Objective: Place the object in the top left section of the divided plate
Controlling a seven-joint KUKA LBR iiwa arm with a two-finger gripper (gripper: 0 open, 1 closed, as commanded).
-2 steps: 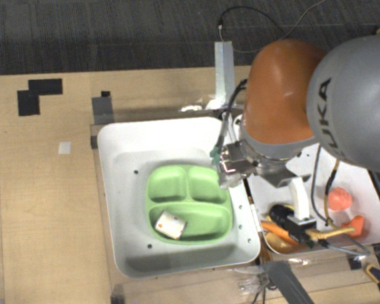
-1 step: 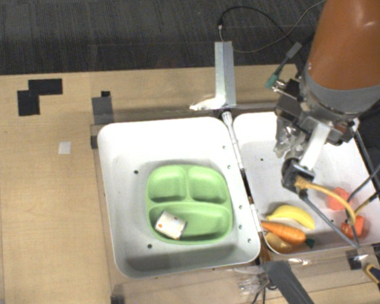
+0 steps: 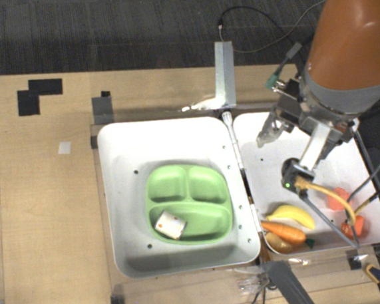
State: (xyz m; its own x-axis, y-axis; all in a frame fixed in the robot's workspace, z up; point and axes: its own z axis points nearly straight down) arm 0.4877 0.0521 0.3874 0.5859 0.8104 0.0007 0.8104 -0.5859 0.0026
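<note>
Arm from right, claw low

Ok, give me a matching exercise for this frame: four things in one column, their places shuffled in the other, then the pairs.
Things:
1. green divided plate
2. white-and-tan piece
3. banana
4. tool

Places:
A. over the far part of the right bin
B. in the plate's large near section
C. in the middle of the left bin
D. in the right bin's near part, next to the carrot

Pairs: 1-C; 2-B; 3-D; 4-A.
</note>
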